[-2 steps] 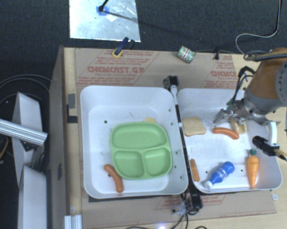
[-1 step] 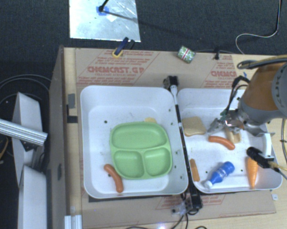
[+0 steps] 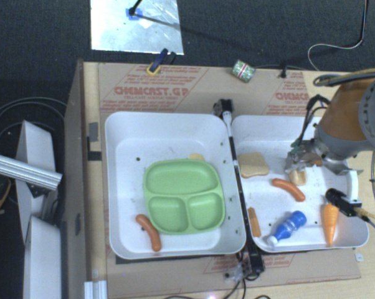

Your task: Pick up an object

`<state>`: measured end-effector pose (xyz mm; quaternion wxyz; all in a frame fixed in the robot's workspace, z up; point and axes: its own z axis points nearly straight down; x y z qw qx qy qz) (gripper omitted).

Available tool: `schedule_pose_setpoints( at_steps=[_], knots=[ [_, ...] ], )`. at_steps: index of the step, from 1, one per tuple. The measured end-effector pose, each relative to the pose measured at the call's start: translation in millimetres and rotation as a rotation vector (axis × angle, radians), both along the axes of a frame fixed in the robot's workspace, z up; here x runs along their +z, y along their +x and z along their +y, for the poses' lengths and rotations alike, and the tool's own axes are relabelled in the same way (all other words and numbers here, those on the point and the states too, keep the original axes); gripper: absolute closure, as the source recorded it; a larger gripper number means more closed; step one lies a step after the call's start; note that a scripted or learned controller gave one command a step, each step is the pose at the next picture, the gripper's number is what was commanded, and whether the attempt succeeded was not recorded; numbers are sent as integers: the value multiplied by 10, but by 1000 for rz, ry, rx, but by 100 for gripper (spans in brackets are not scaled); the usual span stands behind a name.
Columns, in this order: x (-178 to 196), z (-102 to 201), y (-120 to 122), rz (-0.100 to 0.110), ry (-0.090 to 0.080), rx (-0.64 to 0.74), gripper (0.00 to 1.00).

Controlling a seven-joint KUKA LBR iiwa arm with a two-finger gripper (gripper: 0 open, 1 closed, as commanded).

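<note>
Over the right bin, arm's jaws point down by the sausage; open/shut state unclear.

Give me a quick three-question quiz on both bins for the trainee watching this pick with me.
1. True or false: the green divided tray sits in the right bin.
2. Which item lies nearest the gripper? A) blue bottle B) small tan piece C) carrot
3. Fill in: in the left bin, a ___ lies beside the tray's lower left corner.

Key:
1. False; it sits in the left bin.
2. B; the tan piece lies just below the gripper.
3. Sausage.
</note>
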<state>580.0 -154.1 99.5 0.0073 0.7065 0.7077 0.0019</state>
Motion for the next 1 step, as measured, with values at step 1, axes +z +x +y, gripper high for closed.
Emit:
schedule_pose_setpoints(
  at_steps=[1],
  knots=[
    [1097,868,-264,10,8,2,100]
  ],
)
